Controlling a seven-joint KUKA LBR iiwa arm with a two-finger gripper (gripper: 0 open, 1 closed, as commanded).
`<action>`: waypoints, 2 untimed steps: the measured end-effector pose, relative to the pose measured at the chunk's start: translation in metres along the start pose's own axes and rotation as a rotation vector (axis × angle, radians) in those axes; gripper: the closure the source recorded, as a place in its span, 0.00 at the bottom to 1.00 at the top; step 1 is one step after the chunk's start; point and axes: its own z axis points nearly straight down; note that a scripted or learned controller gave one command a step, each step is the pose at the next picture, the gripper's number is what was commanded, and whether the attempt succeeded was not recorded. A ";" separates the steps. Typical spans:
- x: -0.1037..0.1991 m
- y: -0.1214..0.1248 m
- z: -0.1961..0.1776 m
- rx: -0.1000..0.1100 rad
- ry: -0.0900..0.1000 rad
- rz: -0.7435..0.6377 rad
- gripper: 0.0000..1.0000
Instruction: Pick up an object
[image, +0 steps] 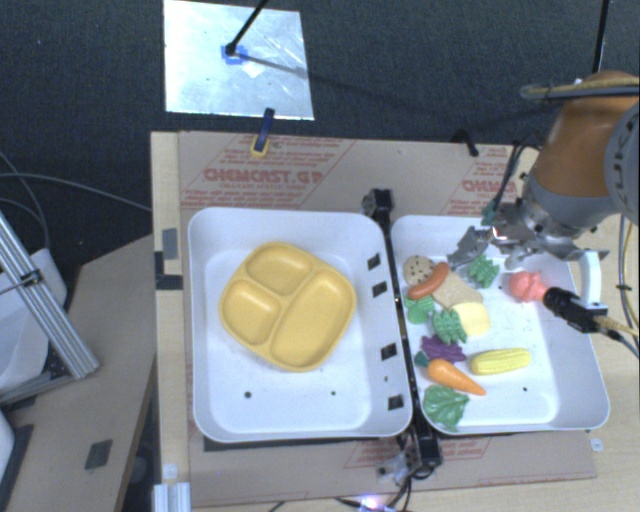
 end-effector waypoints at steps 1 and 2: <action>-0.009 -0.100 0.088 0.016 0.003 0.007 0.00; -0.011 -0.062 0.125 0.000 0.001 -0.001 0.00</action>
